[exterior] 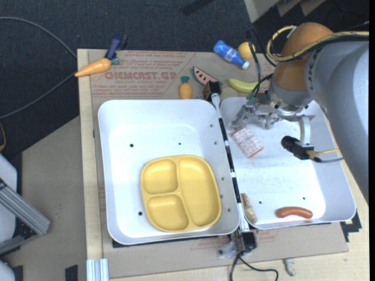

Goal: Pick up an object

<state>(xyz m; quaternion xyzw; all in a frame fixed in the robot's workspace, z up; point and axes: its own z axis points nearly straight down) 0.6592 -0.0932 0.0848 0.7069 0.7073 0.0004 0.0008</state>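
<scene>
My gripper [255, 120] hangs over the far left corner of the right bin [328, 186], its fingers spread apart with nothing between them. Just in front of it a pink and white packet [247, 142] lies flat on the bin floor, apart from the fingertips. A red sausage [295, 213] rests near the bin's front wall. A small brown piece [248, 207] lies against the left wall at the front.
The left bin [123, 127] holds a yellow divided plate [179, 192]. Beyond the bins on the board lie a banana [242, 86], a blue bottle [229, 53], a lemon [246, 50], a watermelon slice [202, 75], a small orange toy [186, 90] and a carrot [94, 68].
</scene>
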